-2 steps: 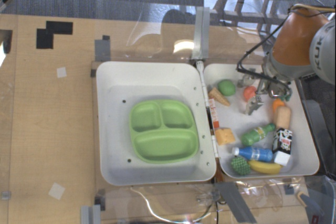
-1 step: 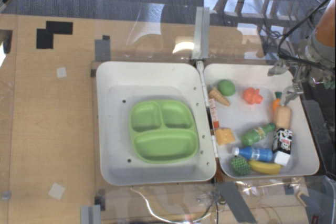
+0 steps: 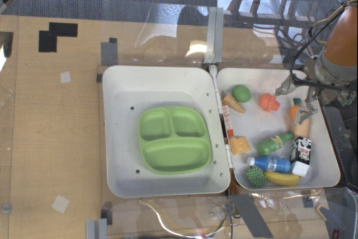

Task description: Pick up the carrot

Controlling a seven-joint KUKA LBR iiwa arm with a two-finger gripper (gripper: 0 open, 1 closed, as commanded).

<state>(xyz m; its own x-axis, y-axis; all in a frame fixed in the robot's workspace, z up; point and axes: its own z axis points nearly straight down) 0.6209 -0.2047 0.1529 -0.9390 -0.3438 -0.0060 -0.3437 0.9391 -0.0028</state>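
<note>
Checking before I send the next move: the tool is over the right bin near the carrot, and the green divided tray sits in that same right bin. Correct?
Not quite. The green divided tray sits in the left bin, as the camera view shows. The tool is over the right bin, near the carrot.

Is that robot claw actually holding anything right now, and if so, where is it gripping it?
Nothing is held. The gripper hangs open above the right bin, its fingers either side of the carrot, which lies on the bin floor.

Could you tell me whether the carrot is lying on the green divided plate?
No, the carrot lies in the right bin, while the green divided plate sits in the left bin.
</note>
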